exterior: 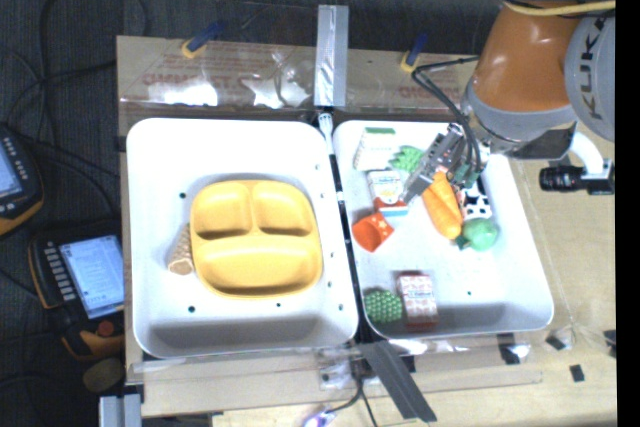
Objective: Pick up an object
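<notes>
**Gripper over the right bin**

The metal two-finger gripper is hanging low, but I cannot tell its opening. The orange plastic carrot with green top is lying just beside it, touching a black-and-white die.

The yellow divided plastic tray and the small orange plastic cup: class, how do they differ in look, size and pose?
The yellow divided plastic tray is far larger than the small orange plastic cup. The tray lies flat in the left bin; the cup lies tipped in the right bin. The tray has compartments; the cup has none. Both look plastic.
</notes>
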`<state>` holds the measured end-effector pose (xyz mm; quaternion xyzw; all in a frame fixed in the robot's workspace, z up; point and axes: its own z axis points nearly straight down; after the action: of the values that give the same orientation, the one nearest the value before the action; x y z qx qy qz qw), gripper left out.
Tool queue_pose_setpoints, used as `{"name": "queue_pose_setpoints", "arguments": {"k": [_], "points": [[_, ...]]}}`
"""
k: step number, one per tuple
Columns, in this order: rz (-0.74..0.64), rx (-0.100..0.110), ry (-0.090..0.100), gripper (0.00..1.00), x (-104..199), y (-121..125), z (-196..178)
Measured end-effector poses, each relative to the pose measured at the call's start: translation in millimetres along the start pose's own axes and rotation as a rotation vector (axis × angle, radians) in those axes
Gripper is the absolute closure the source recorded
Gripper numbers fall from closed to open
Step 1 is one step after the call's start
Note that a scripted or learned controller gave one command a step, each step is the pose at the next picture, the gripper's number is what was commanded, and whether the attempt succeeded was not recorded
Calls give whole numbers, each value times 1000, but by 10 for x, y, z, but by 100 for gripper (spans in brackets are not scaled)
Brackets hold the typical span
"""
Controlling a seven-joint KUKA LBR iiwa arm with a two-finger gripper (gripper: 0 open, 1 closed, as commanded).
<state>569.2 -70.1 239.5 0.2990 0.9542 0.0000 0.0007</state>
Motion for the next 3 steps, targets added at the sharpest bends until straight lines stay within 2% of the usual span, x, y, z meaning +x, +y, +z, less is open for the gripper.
{"name": "queue_pose_setpoints", "arguments": {"k": [1, 2, 3], "points": [[148, 1, 2, 100, 877, -230, -109], [233, 2, 0, 100, 399, -25, -345], [257, 1, 1, 100, 754, 636, -470]]}}
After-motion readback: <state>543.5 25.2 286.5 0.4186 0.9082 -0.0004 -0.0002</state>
